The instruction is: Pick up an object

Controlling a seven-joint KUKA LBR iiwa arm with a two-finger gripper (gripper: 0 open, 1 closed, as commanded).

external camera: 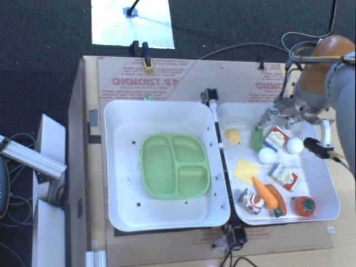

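Hovering over the far edge of the right bin, the end effector sits just beside a green block and a small carton; whether it is spread or pressed together cannot be told. It appears to be on approach, with descent and closing next. Eggs, carrots and a tomato lie nearby. The left bin holds a green tray.
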